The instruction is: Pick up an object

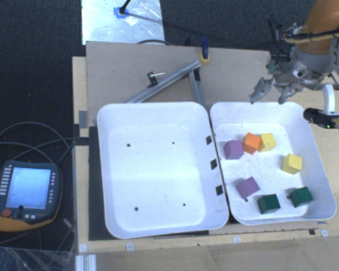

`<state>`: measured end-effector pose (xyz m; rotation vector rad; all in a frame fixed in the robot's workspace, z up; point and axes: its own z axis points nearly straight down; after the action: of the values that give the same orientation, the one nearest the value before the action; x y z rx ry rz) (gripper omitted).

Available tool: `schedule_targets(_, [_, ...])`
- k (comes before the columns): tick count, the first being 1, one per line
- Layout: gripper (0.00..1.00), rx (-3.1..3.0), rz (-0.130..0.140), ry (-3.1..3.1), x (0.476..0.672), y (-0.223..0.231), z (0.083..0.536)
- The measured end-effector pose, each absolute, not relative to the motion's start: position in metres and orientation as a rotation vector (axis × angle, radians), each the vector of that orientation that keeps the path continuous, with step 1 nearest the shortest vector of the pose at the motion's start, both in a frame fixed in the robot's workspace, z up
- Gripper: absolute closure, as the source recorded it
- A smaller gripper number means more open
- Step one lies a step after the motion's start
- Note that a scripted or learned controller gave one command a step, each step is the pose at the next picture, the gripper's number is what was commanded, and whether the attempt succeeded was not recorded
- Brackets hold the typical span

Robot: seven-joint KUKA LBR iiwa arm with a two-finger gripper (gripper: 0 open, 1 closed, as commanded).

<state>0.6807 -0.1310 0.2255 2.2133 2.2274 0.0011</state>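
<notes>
My gripper (269, 93) hangs over the far rim of the right bin (316, 151), its two fingers spread open with nothing between them. Below it in that bin lie several blocks: an orange block (251, 143) touching a yellow block (266, 141), a purple block (233, 149) just left of them, another yellow block (291, 163), a second purple block (248, 187), and two dark green blocks (268, 203) (300, 196) near the front rim.
The left bin (152, 168) sits beside the right one. A metal bar (164, 81) lies on the board behind the bins. A teach pendant (25, 193) with cables rests on the floor at left. A black cable fitting (316, 116) pokes in at the right bin's far right corner.
</notes>
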Motion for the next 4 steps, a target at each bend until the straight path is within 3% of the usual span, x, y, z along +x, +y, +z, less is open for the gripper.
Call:
schedule_targets(1, [0.0,2.214,0.0,2.227,0.681,-0.131,0.226])
schedule_targets(3, [0.0,2.219,-0.004,2.228,0.67,-0.128,0.105])
schedule_targets(4, [0.0,2.216,0.0,2.226,0.671,-0.128,0.09])
